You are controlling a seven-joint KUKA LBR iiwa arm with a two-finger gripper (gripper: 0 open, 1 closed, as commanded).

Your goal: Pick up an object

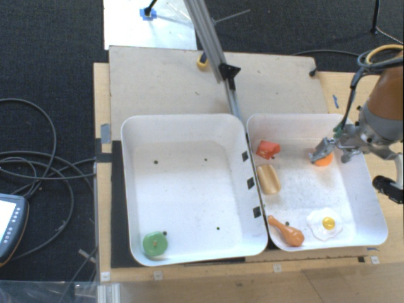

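Observation:
My gripper [331, 151] hangs over the right bin [372, 197], near its far right side, at the end of the grey arm with the orange band. A small orange object [323, 161] lies on the bin floor right at the gripper's left tip, partly covered by it. Whether it is gripped cannot be told. Further left in this bin are a red block [268, 148] and a tan bread roll [269, 179]. Along the near wall lie an orange carrot-like piece [286, 230] and a fried egg [325, 225].
The left bin [136, 169] has a green round object [154, 243] in its near left corner. A grey pole [211, 40] slants over the bench toward the divide between the bins. Cables and a tablet [9, 223] lie on the floor at left.

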